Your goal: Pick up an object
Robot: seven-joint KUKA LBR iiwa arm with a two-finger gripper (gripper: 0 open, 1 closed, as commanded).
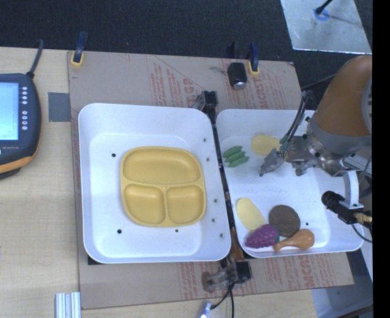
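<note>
The right bin (314, 197) holds several small items. A green pea pod (234, 155) and a yellow piece (264, 143) lie near its far left. A pale yellow piece (249, 212), a brown disc (284, 218), a purple grape bunch (261, 236) and a tan, pear-like piece (294, 242) sit along its near side. My gripper (285, 167) hangs low over the bin's middle, just right of and below the yellow piece. Its fingers stand apart and open, with nothing between them.
In the left bin (95, 177) lies a yellow divided plate (163, 185). A teach pendant (6, 121) rests on the bench at far left. Clamps (253, 57) hold the board's far edge. A black cable fitting (340, 207) hangs by the right bin's right side.
</note>
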